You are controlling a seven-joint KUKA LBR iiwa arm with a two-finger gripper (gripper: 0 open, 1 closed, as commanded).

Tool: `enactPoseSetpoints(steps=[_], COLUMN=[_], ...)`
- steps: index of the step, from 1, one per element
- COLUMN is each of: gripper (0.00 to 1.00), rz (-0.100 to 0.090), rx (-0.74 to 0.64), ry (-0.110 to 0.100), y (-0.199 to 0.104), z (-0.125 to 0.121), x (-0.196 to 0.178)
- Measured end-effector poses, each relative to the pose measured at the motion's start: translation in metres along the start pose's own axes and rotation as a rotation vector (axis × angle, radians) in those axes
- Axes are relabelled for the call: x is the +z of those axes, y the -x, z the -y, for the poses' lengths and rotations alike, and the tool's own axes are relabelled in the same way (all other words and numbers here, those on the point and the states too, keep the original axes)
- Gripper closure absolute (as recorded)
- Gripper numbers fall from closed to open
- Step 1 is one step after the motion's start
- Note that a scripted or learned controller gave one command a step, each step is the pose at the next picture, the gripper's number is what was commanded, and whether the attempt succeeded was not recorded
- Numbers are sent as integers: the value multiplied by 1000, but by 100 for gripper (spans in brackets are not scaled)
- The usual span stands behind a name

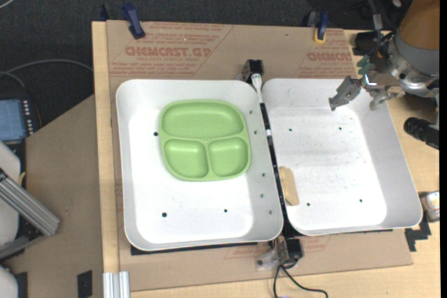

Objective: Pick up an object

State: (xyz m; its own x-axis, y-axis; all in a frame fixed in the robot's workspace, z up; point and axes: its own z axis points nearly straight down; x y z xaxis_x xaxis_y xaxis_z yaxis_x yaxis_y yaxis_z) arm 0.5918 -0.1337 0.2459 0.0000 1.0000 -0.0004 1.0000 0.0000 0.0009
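**Arm hangs over the right bin; green tray lies in the left**

The bench is a brown board [209, 45] printed with faded red lettering, held at its far edge by a blue clamp [132, 20] and a blue-and-yellow clamp [320, 27]; around it the floor is dark carpet, with thin cables looping at the left and a grey metal rail [28, 206] slanting in at the lower left. Two shallow white bins sit side by side, their inner rims touching along a black joining strip; the left bin [140, 206] holds a green divided tray [205, 139], lying flat and a little toward the far side, one long compartment above two smaller ones. In the right bin [377, 199], speckled with dark marks, a small tan wooden block [288, 185] lies against the inner wall, near the front. The gripper [355, 91] reaches in from the right above the far right corner of the right bin, well apart from both the block and the tray; its two fingers stand spread, nothing between them; behind it the arm's orange band [422, 24] shows at the right edge.
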Motion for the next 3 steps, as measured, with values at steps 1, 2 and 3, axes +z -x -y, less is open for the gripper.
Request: enactPoseSetpoints(steps=[1,2,3], gripper=[0,100,100], rz=[-3,1,-4], rx=[-7,-1,-5], ry=[6,4,-10], y=[-66,-62,-118], z=[70,68,94], x=[-88,-94,-38])
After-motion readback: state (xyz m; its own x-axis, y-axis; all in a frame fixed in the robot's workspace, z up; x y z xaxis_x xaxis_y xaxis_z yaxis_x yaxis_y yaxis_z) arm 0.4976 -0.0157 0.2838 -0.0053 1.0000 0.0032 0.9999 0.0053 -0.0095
